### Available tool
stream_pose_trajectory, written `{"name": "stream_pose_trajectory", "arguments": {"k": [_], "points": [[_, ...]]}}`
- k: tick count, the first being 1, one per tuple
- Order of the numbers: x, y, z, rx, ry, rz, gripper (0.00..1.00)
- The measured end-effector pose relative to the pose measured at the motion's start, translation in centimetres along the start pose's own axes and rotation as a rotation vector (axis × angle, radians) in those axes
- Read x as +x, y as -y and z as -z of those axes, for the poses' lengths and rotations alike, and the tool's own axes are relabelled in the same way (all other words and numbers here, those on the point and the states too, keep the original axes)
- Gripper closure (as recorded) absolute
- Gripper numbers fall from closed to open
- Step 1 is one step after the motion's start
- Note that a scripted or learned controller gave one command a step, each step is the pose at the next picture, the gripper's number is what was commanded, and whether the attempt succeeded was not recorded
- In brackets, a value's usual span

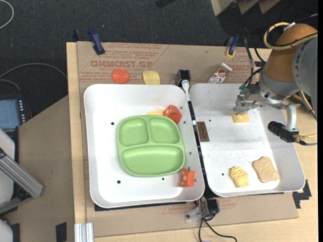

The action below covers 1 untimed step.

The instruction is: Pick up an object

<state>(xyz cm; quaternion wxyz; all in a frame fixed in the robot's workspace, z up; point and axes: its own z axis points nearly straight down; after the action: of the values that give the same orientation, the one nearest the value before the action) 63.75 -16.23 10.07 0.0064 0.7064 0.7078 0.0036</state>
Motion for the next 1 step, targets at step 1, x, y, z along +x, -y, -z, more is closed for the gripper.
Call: {"name": "stream_pose_trajectory", "arguments": {"k": [1], "points": [[-1.48,3.90,3.11,0.016,-0.004,-0.004,1.00]]}}
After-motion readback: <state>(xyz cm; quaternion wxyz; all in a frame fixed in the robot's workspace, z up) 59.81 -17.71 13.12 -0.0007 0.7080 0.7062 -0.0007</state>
